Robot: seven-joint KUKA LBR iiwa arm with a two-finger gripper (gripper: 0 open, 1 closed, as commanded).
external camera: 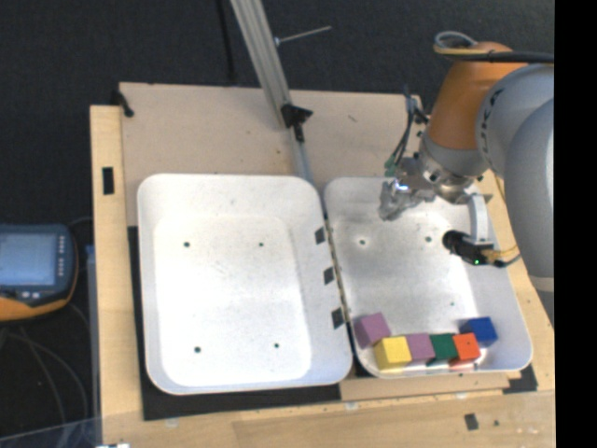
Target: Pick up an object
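The fingers (392, 200) hang low over the far part of the right shallow white bin (410, 259); whether they are spread or closed cannot be told, and nothing shows between them. Well apart, along that bin's near edge, lie small blocks: two purple blocks (372, 328), a yellow block (393, 352), a green block (442, 348), an orange block (465, 347) and a blue block (479, 329). The left white bin (233, 278) sits beside it on the wooden tabletop (205, 129).
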